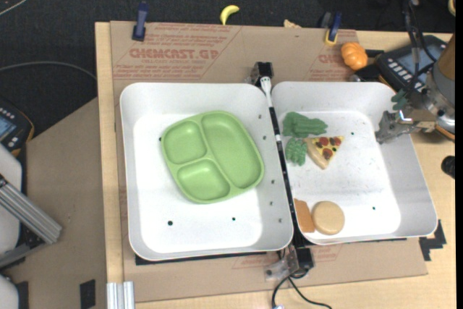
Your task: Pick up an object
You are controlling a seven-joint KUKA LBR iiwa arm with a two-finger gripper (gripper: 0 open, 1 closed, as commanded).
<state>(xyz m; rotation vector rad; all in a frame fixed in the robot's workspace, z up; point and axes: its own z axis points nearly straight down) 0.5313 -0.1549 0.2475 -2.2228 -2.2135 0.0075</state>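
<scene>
- In the right bin (pixel 405 177) we see the candidate things grouped along its left wall: a pizza slice (pixel 325 150), a dark green leafy piece (pixel 303 124) just above it, and a smaller green floret (pixel 296 151) just beside the slice on its left.
- Nearer the bin's front left corner lie a round tan bun (pixel 328 218) and a flat orange-brown slab (pixel 303 216), touching or nearly touching each other.
- The hand (pixel 394 123) sits at the right bin's upper right rim, with nothing visible between its parts; how far it is spread we cannot tell.
- The pizza slice lies to the left of the hand and a little nearer the front, apart from it; the bun lies well apart.
- The left bin (pixel 145 155) holds a green divided plate (pixel 210 155), tilted askew, with three compartments.
- On the worktop (pixel 181 51) behind the bins rest a small orange fruit (pixel 354 55), a yellow banana (pixel 229 12) at the back edge, and two blue clamps (pixel 140 21).
</scene>
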